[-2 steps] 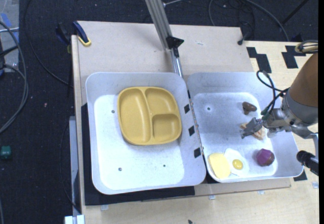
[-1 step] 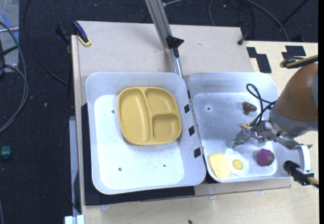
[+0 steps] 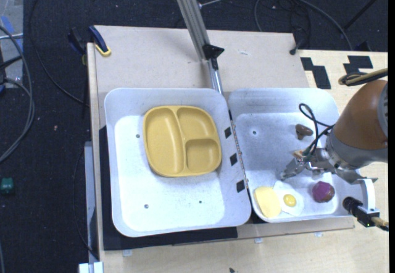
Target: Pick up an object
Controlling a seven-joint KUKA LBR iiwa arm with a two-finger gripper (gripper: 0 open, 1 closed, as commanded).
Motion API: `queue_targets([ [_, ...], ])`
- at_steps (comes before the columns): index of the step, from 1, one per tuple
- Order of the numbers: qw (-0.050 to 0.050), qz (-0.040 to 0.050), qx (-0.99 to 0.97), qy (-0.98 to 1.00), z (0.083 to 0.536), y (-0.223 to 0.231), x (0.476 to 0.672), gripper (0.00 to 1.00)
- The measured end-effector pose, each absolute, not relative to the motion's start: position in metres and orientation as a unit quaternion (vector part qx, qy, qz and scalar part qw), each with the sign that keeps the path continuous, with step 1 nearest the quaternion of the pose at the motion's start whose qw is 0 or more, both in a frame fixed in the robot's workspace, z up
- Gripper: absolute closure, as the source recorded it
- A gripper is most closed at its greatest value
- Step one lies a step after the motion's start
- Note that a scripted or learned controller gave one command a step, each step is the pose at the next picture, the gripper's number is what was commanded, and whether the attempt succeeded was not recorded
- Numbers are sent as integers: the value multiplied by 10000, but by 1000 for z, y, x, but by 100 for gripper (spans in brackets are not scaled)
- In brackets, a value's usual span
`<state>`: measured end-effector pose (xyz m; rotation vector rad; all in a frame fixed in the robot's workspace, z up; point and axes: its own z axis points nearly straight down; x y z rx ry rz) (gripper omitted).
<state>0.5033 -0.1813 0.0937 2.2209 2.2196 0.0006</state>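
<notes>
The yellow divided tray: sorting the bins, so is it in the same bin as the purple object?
No, the yellow divided tray lies in the left bin, the purple object in the right bin.

No legible text anywhere

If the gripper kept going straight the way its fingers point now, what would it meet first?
The gripper points leftward and slightly down in the picture, over the right bin. Most likely it meets that bin's bare floor first, just above the fried egg and yellow piece. Its height above the floor is unclear.
</notes>
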Motion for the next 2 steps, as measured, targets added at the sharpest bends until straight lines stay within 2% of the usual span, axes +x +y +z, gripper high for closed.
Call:
queue_targets([
  [1,47,11,7077,7065,106,-183,505,100],
  [2,15,7,7067,7075,150,-182,500,100],
])
